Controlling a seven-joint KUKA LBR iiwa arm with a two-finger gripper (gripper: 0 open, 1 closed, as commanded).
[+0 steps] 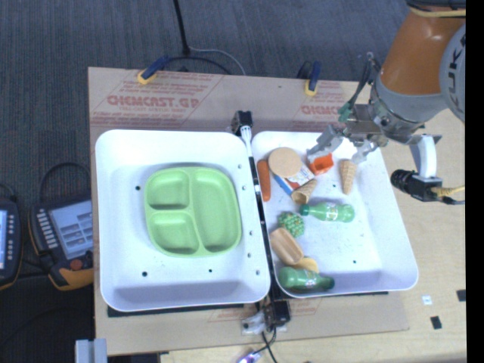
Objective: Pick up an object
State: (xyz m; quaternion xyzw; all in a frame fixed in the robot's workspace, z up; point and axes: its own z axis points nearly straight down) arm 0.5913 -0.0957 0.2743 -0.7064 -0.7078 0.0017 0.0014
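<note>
Two bins are seen; one green plate [191, 209] lies well left of the gripper [345, 144]; its fingers are spread wide, empty; one cone [347, 175] sits just below.

Green divided plate [192, 210] centred in left white bin [113, 153]. Cardboard sheet [151, 100] under both bins, red print, held by yellow clamps [153, 69] at far edge. Black cable [181, 21] across grey carpet [68, 29]. Handheld pendant [66, 237] left of desk.
</note>
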